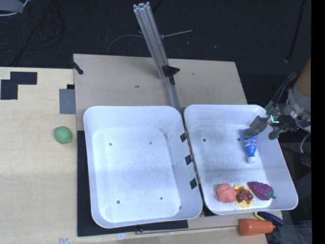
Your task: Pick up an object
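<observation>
The gripper (267,126) hangs over the right bin (218,117) at its far right side, fingers spread apart with nothing between them. A blue-and-white tube (250,150) lies just beneath the left finger. At the bin's near edge sit a peach (225,192), a yellow toy (243,195) and purple grapes (260,190)

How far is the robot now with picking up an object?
Done: the arm has reached the right bin, and its gripper is at the top of the blue-and-white tube. In hand: nothing is visibly lifted; the tube lies on the bin floor. Left: grasping and lifting it.
</observation>
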You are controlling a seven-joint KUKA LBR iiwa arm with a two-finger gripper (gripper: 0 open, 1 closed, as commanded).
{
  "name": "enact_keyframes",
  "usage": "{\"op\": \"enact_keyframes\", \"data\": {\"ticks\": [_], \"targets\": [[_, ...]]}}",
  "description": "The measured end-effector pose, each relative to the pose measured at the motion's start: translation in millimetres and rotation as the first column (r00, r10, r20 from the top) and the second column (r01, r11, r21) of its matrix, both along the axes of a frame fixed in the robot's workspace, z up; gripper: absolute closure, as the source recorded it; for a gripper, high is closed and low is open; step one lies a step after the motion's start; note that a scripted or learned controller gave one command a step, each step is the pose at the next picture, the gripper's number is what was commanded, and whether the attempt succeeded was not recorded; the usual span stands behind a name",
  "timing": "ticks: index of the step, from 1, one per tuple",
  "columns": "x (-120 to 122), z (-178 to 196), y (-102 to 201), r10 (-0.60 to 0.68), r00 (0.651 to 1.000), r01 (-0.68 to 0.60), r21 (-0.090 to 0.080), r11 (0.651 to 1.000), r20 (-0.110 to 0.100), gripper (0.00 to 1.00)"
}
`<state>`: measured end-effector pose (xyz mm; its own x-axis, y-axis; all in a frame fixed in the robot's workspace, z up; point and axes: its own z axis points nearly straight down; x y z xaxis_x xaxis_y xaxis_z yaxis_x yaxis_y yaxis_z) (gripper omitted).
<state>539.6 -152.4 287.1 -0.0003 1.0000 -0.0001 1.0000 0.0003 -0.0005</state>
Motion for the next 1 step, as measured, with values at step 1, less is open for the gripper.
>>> {"op": "enact_keyframes", "data": {"ticks": [1], "targets": [[0.0,0.0,0.0,0.000,1.000,0.000,0.000,1.000,0.000,0.00]]}}
